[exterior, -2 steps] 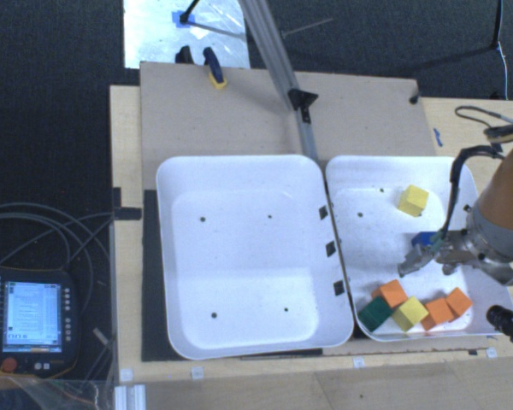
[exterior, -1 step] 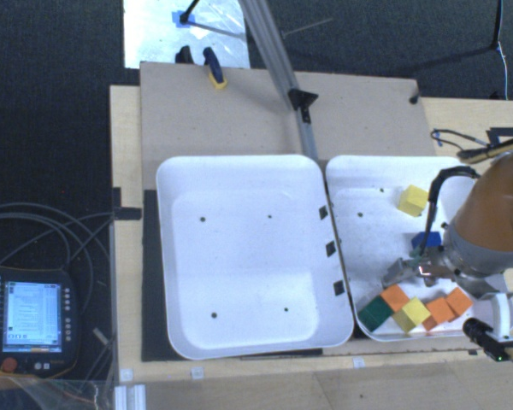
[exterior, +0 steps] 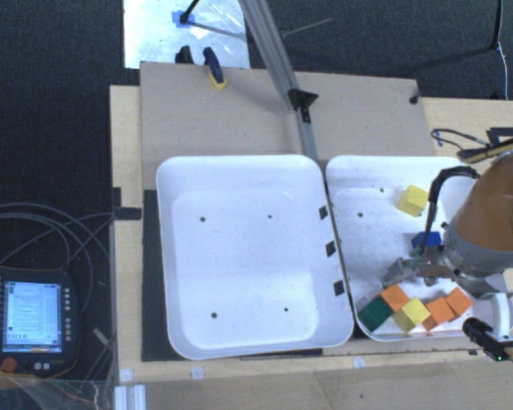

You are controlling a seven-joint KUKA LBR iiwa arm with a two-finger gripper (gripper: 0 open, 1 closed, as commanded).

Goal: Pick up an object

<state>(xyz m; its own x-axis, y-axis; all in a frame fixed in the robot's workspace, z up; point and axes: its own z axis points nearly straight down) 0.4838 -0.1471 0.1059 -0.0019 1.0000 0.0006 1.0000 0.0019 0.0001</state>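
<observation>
The arm's gripper (exterior: 403, 272) hung low in the right bin (exterior: 359, 186), its fingers too blurred to tell if spread, just above an orange block (exterior: 395, 296) crowded by green (exterior: 374, 313) and yellow (exterior: 415, 313) blocks, so a straight, centred descent seemed wise.

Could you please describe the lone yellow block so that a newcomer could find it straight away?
Start at the right-hand white bin, the one the arm reaches into. The yellow block lies by itself near that bin's far edge. Another yellow cube sits packed among orange and green blocks at the near edge; this one has no neighbours.
</observation>
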